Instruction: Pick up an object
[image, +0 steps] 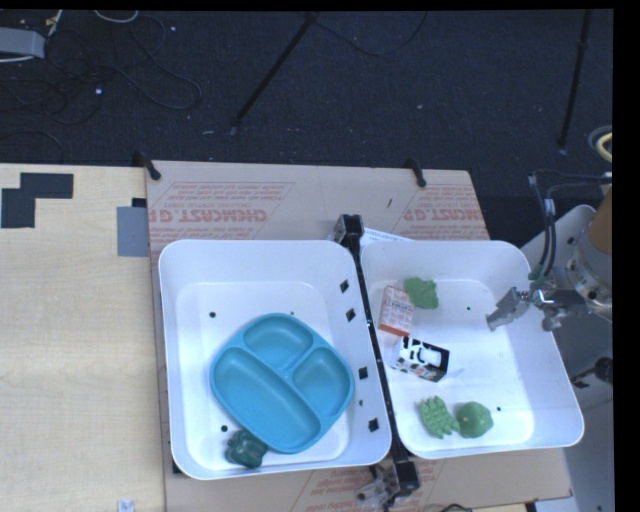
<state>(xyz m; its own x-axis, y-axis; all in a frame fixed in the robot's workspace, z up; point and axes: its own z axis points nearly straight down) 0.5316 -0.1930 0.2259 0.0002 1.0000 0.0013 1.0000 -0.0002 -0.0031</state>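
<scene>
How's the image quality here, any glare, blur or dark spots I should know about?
Camera view: even lighting on both white bins, no harsh glare; the floor behind is very dark. Overall softly blurred, so the print on the small card is unreadable. The gripper at the right bin's edge is small and indistinct. The blue tray casts only faint shadow.

A pale wooden bench carries a sheet of printed brown cardboard. Two shallow white bins sit side by side on the cardboard, touching along their inner walls: the left bin and the right bin. Dark rectangular patches mark the bench's far left.
</scene>
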